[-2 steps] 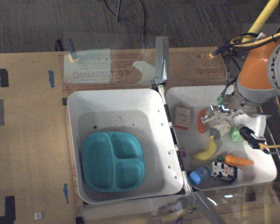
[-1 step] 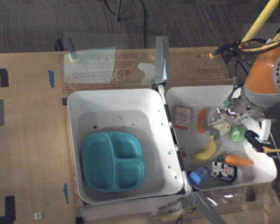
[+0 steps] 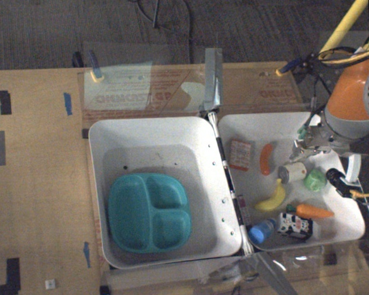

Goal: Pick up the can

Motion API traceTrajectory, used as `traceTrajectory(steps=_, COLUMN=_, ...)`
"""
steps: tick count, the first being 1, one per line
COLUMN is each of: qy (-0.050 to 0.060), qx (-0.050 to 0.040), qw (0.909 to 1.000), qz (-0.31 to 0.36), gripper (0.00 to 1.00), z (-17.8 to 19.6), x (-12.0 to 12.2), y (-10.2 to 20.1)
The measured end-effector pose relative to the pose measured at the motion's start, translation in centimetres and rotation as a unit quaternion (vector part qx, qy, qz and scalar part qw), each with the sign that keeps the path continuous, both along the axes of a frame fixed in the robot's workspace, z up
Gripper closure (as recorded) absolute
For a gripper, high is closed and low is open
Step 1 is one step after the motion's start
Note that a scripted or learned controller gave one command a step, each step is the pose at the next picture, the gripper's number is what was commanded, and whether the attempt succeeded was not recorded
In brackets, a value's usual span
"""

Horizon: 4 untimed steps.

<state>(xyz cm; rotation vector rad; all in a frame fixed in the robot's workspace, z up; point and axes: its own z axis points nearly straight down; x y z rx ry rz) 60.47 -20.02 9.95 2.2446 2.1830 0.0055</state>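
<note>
The can (image 3: 292, 171) is being reached for by the gripper (image 3: 304, 145); next, it is being judged, a drop lower is needed.

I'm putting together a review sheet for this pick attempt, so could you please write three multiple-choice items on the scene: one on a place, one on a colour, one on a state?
1. Where is the can?
A. in the right bin
B. in the left bin
C. on the bench outside the bins

2. What colour is the divided plate?
A. red
B. teal
C. yellow

3. How does the can lie?
A. upright on the plate
B. lifted clear above the bins
C. on its side on the bin floor

Answers:
1 A: it lies in the right bin, above the banana.
2 B: the plate in the left bin is teal.
3 C: its round end faces sideways, just below the gripper.
</note>
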Motion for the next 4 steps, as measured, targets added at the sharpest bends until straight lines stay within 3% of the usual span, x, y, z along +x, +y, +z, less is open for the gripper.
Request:
traceTrajectory(steps=1, qy=0.0, qx=0.0001, qw=1.0, qz=0.0, gripper=0.0, z=0.0, x=0.0, y=0.0)
traceTrajectory(steps=2, qy=0.003, qx=0.0015, qw=0.9999, qz=-0.015, gripper=0.0, z=12.2, x=1.6, y=-1.9)
traceTrajectory(steps=3, qy=0.003, qx=0.0015, qw=0.9988, qz=0.048, gripper=0.0, z=-0.6, x=1.5, y=-0.5)
traceTrajectory(steps=4, qy=0.001, qx=0.0007, qw=0.9989, qz=0.048, gripper=1.0, z=0.5, x=1.6, y=-0.6)
